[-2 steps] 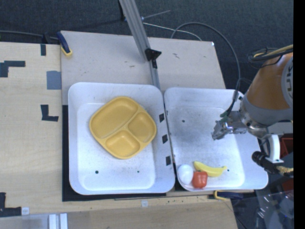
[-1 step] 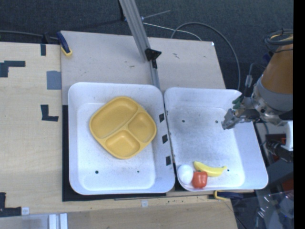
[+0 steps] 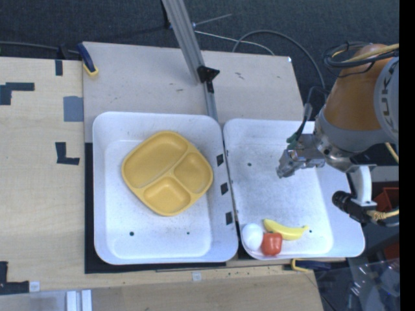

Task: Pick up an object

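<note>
Right now the hand hangs over the bare middle of the right bin; can't tell its state, nothing visibly in it. Targets are clustered below it at the bin's near edge: banana, red piece, white ball, probably slid there; yellow divided plate sits well to its left. Partial "KU" lettering readable on the arm, no other labels.

Both white bins look like smooth, speckled plastic, and the yellow divided tray like matt plastic. The banana has a slight plastic sheen. The bench looks like pale wood.
</note>
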`<action>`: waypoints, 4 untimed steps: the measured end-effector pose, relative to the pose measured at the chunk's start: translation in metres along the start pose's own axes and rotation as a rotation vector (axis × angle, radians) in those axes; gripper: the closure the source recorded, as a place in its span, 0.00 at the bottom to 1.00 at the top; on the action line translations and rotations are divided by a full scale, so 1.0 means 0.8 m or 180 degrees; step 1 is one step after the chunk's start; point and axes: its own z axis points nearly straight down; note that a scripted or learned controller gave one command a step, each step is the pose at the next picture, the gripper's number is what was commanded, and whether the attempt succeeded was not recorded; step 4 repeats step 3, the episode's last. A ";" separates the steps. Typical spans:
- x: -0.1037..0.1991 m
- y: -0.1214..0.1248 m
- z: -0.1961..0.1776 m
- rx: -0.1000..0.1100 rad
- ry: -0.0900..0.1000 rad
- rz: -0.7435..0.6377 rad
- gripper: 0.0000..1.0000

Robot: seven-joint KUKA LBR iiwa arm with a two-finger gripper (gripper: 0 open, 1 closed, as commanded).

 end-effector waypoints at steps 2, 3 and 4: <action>0.136 0.020 0.021 0.0007 -0.0001 -0.0001 1.00; 0.212 0.032 0.015 -0.0001 0.0003 -0.0009 1.00; 0.212 0.032 0.015 -0.0001 0.0003 -0.0009 1.00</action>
